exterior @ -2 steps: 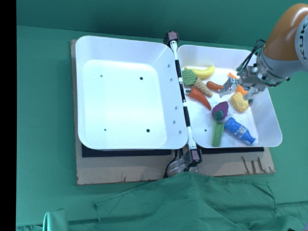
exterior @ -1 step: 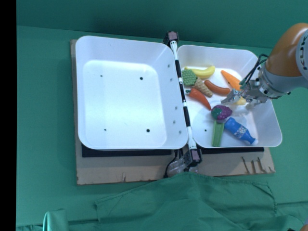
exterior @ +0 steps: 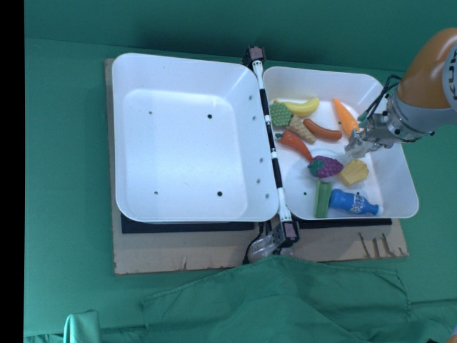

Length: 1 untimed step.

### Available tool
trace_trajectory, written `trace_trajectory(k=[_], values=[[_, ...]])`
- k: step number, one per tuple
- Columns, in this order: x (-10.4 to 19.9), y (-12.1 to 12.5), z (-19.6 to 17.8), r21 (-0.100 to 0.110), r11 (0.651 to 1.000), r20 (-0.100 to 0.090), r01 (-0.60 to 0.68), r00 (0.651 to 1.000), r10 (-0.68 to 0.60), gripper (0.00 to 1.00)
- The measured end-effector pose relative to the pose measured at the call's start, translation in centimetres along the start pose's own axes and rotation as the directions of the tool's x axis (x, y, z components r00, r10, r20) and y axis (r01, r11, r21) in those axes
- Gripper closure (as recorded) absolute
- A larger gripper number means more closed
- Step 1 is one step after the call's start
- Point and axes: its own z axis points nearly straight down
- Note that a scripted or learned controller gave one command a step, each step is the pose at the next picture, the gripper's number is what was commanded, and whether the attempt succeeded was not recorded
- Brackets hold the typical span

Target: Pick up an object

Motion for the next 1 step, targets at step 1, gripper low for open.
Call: trace_trajectory(k=[1], values=[[0.28,-1.05,1.13,0.003,1.000,-0.003,0.005,1.000,-0.005,1.00]])
